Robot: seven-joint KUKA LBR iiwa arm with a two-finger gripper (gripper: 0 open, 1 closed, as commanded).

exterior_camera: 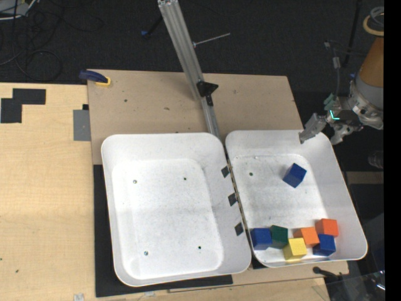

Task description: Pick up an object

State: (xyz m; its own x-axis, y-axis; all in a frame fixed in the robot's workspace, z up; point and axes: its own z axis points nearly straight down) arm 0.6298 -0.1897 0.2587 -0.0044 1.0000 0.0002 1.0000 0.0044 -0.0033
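Note:
A blue cube lies alone in the upper middle of the right bin. Along that bin's front edge sits a cluster of small blocks: a blue one, a green one, a yellow one, an orange one, a red-orange one and another blue one. My gripper hovers over the right bin's far right corner, above and to the right of the lone blue cube. Its fingers stand apart with nothing between them.
The left bin lies beside the right one, with black clips along the shared edge. A slanted aluminium rail rises from behind the bins. A blue and yellow clamp lies at the bench's far left corner.

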